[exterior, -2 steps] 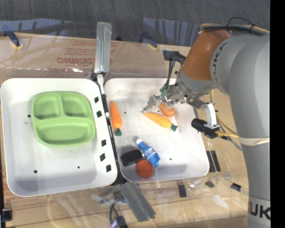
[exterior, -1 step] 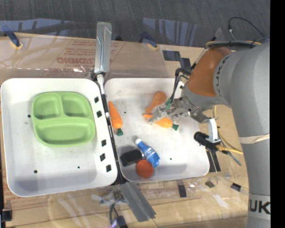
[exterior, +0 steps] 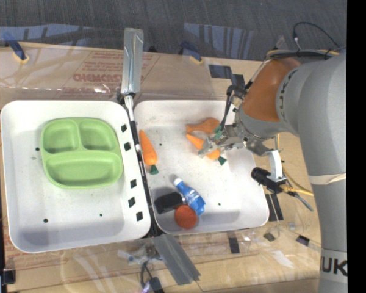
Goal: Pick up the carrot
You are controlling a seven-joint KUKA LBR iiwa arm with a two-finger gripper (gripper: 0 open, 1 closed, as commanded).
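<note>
One carrot (exterior: 147, 149) is laid along the right bin's (exterior: 244, 209) left wall, green tip nearest. The end effector (exterior: 215, 144) is lowered over orange pieces (exterior: 202, 129); its state cannot be told.

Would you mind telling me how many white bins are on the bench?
2. The left bin holds a green plate. The right bin holds the carrot along its left wall, plus the other items, with the tool reaching in.

Bulky grey arm (exterior: 314, 133), orange band (exterior: 263, 96) above wrist, thin black cables looping off top, small metallic gripper (exterior: 215, 144), white "UK" lettering lower right
</note>
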